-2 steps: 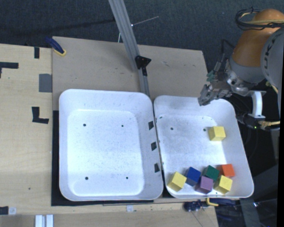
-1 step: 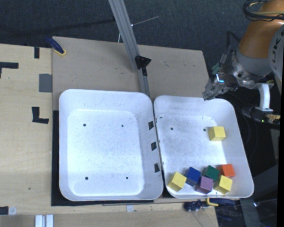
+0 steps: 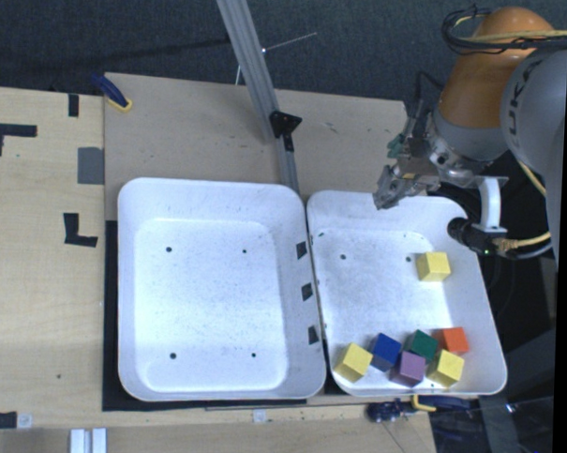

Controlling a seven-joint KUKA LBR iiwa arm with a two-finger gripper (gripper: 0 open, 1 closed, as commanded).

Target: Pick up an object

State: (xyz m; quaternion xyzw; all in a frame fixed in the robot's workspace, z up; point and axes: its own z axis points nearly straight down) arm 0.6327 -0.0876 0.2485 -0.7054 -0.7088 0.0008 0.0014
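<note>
The right bin [image 3: 356, 290] holds several small cubes. A yellow cube [image 3: 434, 266] lies alone near its right wall. Along the near edge cluster a yellow cube [image 3: 354, 362], a blue cube [image 3: 386, 350], a purple cube [image 3: 411, 367], a green cube [image 3: 421, 345], an orange cube [image 3: 455, 340] and another yellow cube [image 3: 448, 368]. My gripper [image 3: 390, 193] hangs over the far rim of the right bin, well away from every cube. Nothing shows between its fingers.
The left bin [image 3: 206, 283] sits beside the right one. A slanted metal pole [image 3: 257, 70] with a black clamp [image 3: 284, 124] crosses the bench behind the bins. A blue and yellow tool [image 3: 112, 90] lies at the far left.
</note>
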